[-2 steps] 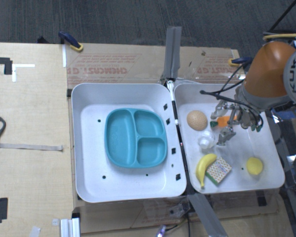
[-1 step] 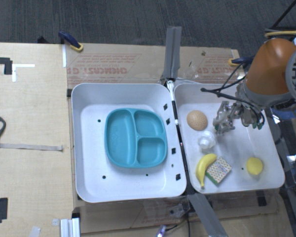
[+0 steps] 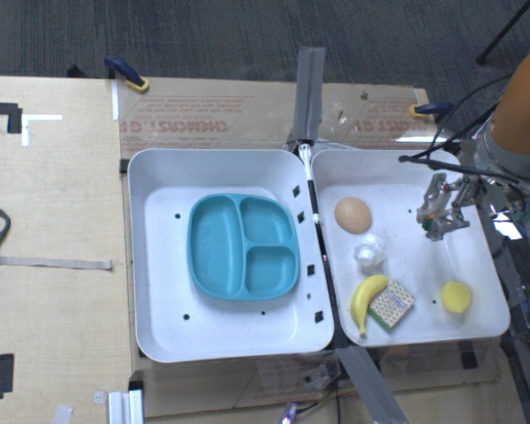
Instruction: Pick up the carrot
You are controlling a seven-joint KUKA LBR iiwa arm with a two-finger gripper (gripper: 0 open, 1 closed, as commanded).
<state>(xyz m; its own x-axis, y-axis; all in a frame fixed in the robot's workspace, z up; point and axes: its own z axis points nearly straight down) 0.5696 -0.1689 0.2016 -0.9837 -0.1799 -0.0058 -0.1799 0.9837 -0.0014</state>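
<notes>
Banana [image 3: 366,300] and patterned box [image 3: 391,305] lie below-left of the tool [image 3: 438,223], whose finger state I cannot tell.

Grey robot arm with an orange band and a small metal gripper.

The arm [image 3: 512,140] is visible at the right edge as a rounded grey body, with a broad orange band [image 3: 519,104] curving above the wrist. Thin black cables [image 3: 442,144] loop out from the wrist area, some running straight and some bending. The gripper [image 3: 440,223] is a compact silver-grey metal assembly with darker fittings and slender parts, too small and blurred to make out screws or markings. A pale, whitish patch shows on the arm's lower side by the gripper.
</notes>
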